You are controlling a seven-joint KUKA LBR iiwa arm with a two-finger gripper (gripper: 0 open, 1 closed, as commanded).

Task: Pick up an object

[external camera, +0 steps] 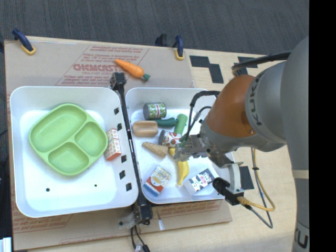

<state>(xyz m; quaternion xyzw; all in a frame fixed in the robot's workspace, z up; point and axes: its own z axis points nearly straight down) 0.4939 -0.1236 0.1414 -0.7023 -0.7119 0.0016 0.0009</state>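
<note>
My gripper [180, 149] reaches down into the right bin [137, 96] from the right, with the grey and orange wrist above it. It hangs over the middle of the bin, just above the yellow banana [182, 172] and beside a small red and white can [169, 138]. A tan cone-shaped piece [155, 149] lies just left of it. Around them are a green-labelled can [154, 110], a hot dog bun [145, 128], a green cucumber [181, 123], a colourful carton [158, 178] and a black and white carton [200, 181].
The left bin [31, 198] holds a green divided plate [68, 138] and a small box [113, 144] at its right wall. An orange carrot [131, 68] lies on the cardboard behind the bins. Cables trail at the bench's right front.
</note>
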